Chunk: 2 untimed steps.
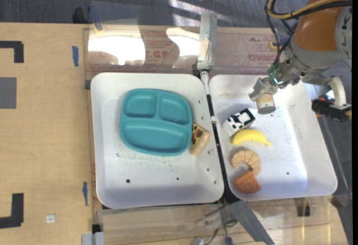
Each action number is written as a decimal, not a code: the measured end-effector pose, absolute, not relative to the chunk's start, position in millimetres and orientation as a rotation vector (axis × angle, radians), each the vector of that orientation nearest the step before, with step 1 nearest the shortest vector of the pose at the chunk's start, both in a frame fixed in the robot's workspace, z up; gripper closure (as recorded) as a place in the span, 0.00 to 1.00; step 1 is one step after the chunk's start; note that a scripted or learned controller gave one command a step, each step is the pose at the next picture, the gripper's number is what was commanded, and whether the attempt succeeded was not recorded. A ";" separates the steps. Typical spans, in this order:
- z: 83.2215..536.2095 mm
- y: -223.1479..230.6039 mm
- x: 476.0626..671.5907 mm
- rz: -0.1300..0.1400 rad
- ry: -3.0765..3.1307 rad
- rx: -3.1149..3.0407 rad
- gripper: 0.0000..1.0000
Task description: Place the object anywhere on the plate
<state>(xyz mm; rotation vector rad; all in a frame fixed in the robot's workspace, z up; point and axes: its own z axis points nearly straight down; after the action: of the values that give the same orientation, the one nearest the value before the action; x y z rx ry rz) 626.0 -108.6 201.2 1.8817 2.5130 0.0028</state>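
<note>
Nearest the camera, an orange-brown cone-shaped piece [246, 182] lies at the front of the right white shallow bin [313, 151], touching a tan ridged shell-like piece [246, 160] just behind it. Behind those lies a yellow toy banana [250, 137], and just beyond it a small black-and-white patterned block [240, 119]. Over the back of this bin hangs the grey arm with its orange band [321, 26], its pincer [264, 97] pointing down near the block but apart from it; whether the pincer is wide or narrow I cannot tell. Across the divider, the left white shallow bin [112, 182] carries a teal divided plastic plate [155, 121] with three compartments. A small tan-and-dark sandwich-like toy [198, 137] rests against the plate's right edge, on the bin floor. Both bins sit on the light wooden table [39, 143].
</note>
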 end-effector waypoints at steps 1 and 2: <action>183.9 -49.7 636.6 0.001 2.519 1.881 1.00; 185.0 62.1 627.9 0.005 2.486 1.925 1.00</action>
<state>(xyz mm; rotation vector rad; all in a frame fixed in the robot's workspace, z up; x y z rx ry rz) 627.9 62.1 185.0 1.9252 2.4863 0.0048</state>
